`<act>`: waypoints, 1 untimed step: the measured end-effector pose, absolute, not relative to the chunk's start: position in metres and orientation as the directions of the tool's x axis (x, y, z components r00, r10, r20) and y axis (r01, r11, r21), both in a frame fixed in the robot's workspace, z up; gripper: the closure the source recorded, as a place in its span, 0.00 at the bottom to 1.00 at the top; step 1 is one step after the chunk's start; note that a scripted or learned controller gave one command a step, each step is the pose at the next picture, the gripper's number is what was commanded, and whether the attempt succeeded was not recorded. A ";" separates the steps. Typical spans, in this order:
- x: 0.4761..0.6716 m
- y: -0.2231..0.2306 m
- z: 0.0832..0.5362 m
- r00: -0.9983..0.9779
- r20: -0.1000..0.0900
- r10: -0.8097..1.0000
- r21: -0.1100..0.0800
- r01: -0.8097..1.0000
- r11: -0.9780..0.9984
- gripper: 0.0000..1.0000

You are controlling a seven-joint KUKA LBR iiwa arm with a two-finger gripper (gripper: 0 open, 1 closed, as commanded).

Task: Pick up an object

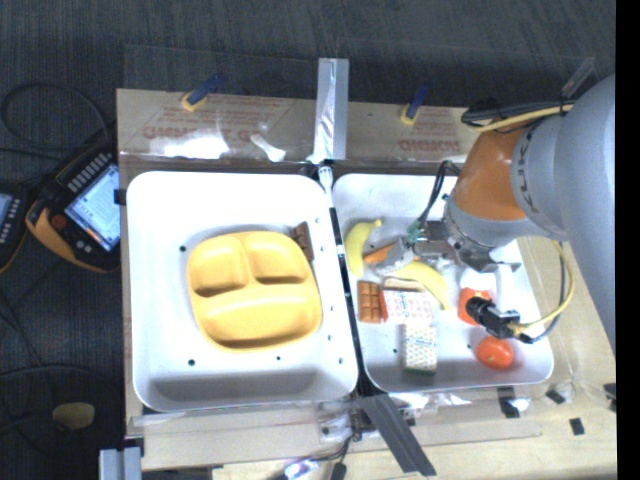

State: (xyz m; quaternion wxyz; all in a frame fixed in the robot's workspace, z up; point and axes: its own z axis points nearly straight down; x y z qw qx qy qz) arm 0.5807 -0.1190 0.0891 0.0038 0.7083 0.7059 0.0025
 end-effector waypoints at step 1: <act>0.545 -0.156 0.090 0.041 -0.004 0.999 0.011 0.999 -0.041 0.00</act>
